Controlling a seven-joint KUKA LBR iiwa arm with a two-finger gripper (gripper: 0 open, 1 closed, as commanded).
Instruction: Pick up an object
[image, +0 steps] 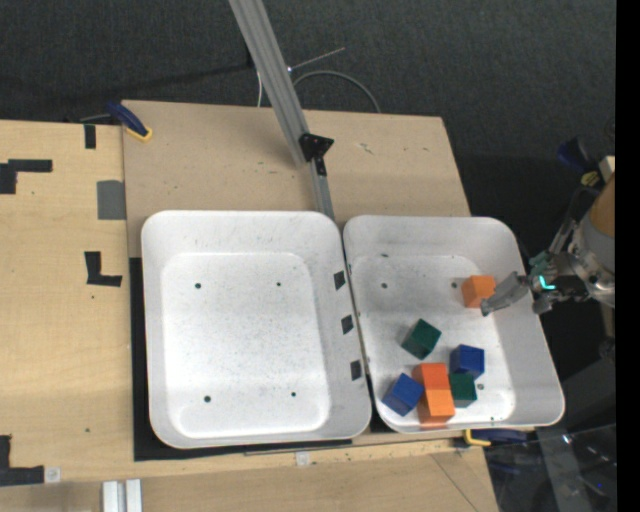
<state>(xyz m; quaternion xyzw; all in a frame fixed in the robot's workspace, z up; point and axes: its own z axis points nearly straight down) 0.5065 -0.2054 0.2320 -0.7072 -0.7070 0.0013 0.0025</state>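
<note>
Approaching is the step in hand, by my read: your end effector (508, 292) sits at the right edge of the right bin (500, 235), low over the rim, and I cannot tell whether it is released or clenched since the tip is too small and blurred. Nothing shows between its tips, so count nothing as held. Nearest target is the small orange block (477, 290), just beside the end effector on its bin-centre side, possibly touching it; I can't tell. That block looks close to cubic, no clear long axis, faces sitting slightly skewed to the bin walls. Farther off, toward the near corner of the bin, lie a green block (422, 338), two blue blocks (466, 359), an orange bar (436, 392) and a dark green one, clustered. Next move calls for you to centre over the small orange block, square to its faces, then descend and close.
</note>
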